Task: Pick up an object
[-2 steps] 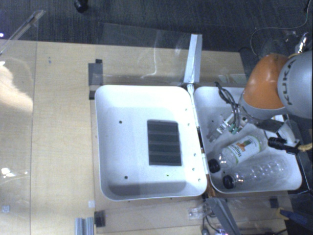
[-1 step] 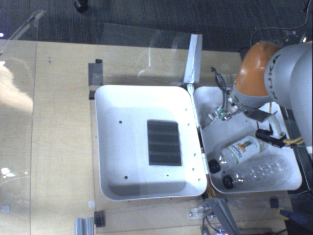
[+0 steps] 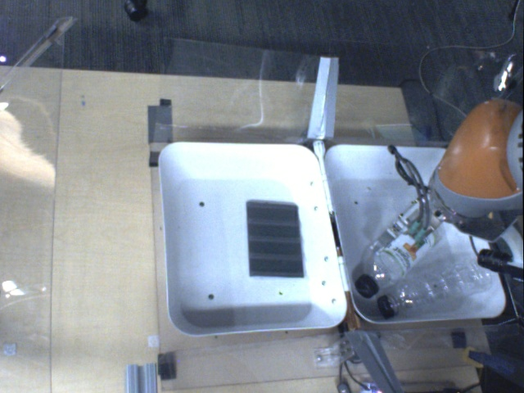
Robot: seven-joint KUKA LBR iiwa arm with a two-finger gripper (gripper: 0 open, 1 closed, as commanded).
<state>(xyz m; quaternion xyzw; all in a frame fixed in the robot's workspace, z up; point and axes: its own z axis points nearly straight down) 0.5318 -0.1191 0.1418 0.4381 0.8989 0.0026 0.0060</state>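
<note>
The gripper reaches down over clear plastic bottles with black caps in the right white bin. Whether it grips anything cannot be told. Nothing looks lifted yet.

Two bins sat side by side on the worktop. The left bin had a flat ridged pad lying in its middle. The right bin touched the left bin along one edge. In the right bin, near its front, lay two bottles. One bottle lay tilted with its cap toward the left bin. The other bottle lay just in front of it, along the front wall. My arm came in from the right, over the right bin. My hand was above the tilted bottle, close to its back end.
</note>
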